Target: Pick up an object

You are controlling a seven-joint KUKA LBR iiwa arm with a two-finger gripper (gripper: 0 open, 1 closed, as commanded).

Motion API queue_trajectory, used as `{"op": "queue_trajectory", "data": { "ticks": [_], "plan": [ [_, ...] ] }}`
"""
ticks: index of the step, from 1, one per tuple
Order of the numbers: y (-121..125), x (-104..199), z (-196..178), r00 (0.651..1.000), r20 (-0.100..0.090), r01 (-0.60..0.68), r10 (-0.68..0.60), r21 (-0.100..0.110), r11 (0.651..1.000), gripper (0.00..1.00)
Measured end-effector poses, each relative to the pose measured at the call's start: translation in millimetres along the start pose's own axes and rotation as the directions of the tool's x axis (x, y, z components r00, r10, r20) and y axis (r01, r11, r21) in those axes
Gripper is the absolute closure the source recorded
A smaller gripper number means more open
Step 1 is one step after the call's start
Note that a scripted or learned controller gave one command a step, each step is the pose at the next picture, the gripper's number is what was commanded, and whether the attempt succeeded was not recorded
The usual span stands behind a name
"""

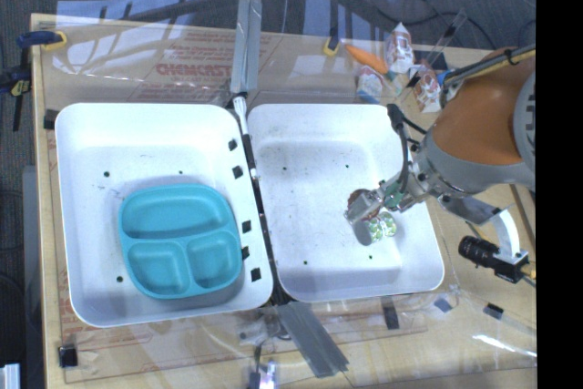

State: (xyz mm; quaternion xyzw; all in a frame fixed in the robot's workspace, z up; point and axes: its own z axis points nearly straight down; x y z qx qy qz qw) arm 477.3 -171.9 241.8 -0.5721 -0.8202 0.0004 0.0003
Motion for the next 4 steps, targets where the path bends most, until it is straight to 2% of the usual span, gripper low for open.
{"op": "queue_trajectory", "data": {
  "ticks": [1, 2, 3, 4],
  "plan": [
    [68.6, 61.8, -25.8, 0.953, 0.000, -0.303, 0.303, 0.003, 0.953, 1.00],
    [25.1, 24.3, -3.3, 0.902, -0.001, -0.432, 0.432, 0.003, 0.902, 1.00],
    [42.7, 55.0, 81.5, 0.988, -0.003, 0.153, -0.153, 0.003, 0.988, 1.00],
    [31.6, 86.3, -12.8, 0.970, 0.000, -0.245, 0.245, 0.000, 0.970, 1.00]
  ]
}}
